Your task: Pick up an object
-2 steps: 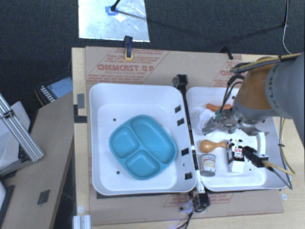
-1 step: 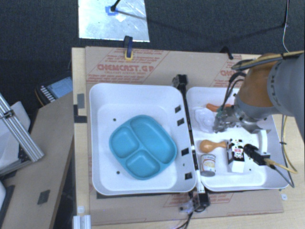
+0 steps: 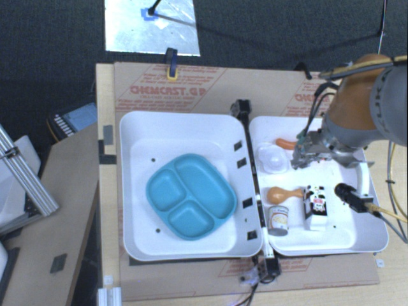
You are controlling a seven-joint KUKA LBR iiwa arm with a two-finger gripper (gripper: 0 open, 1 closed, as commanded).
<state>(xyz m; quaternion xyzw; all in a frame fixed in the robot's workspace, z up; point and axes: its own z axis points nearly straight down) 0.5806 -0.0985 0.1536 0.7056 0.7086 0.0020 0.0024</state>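
Hand [image 3: 305, 156], grip state unclear, above glossy right bin [image 3: 366, 238] near clear round cup [image 3: 274, 160].

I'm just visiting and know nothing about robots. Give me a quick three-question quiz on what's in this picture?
1. True or false: the blue tray lies in the left bin.
2. Which sits nearest the can? A) the cow carton B) the orange pear C) the clear cup
3. Fill in: the gripper hovers over the ____ bin.

Key: 1 true; 2 B; 3 right.
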